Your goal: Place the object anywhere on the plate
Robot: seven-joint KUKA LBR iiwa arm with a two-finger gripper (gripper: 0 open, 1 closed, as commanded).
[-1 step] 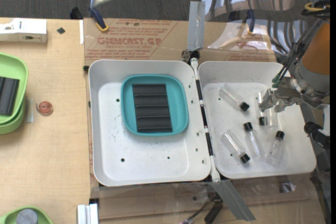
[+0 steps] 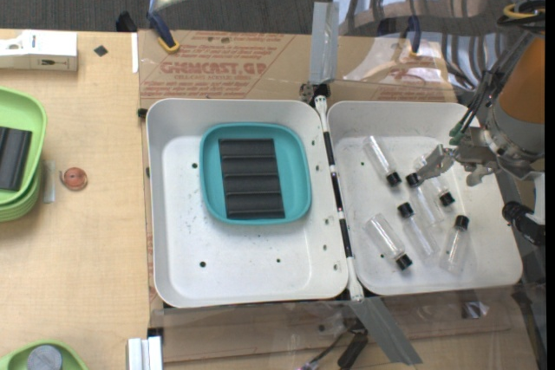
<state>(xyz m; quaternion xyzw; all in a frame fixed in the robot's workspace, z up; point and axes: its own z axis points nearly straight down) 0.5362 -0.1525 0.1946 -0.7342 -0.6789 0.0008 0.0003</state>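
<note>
Two white bins sit side by side: the left bin (image 2: 173,256) holds one teal plate (image 2: 257,173) carrying a dark ribbed insert (image 2: 251,178), parked roughly centre so a drop anywhere on it counts. The right bin (image 2: 486,277) holds the task objects, clear plastic vials with black caps, loose and lying flat at mixed angles, so picks need varied approach. I count about six: one vial (image 2: 378,159) at 11 o'clock, one (image 2: 388,242) at 7 o'clock, one (image 2: 455,243) at 5 o'clock, one (image 2: 436,186) near centre-right, plus faint ones around centre with caps at (image 2: 405,210); clear bodies blur, the count is unsure. The gripper (image 2: 455,159) hangs at 2 o'clock of the right bin, low over the vials; whether the jaws are apart or together I cannot tell. No vial on the plate yet. Task looks at its start.
</note>
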